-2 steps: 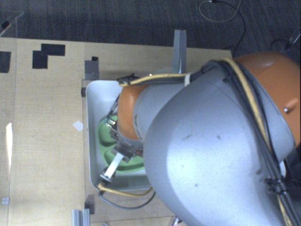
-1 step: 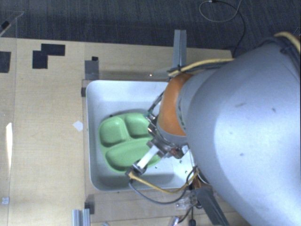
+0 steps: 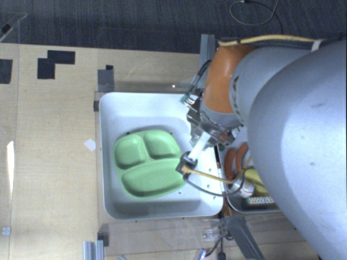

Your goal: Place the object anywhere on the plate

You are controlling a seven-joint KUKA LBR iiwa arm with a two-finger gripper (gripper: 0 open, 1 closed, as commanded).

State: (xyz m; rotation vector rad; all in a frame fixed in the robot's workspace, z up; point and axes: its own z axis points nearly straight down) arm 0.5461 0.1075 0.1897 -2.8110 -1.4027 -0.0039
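Observation:
A light green plate (image 3: 147, 162) with three compartments lies in the left white bin (image 3: 111, 145), and nothing rests on it. My gripper (image 3: 199, 137) hangs over the right part of that bin, just beyond the plate's right rim. I see nothing held in it. The grey arm with its orange band (image 3: 219, 83) reaches in from the right and covers most of the right bin.
In the visible strip of the right bin (image 3: 233, 203) lie an orange-red object (image 3: 236, 159), a yellow object (image 3: 256, 179) and a dark labelled item (image 3: 260, 201), all partly under the arm. Bare bin floor surrounds the plate.

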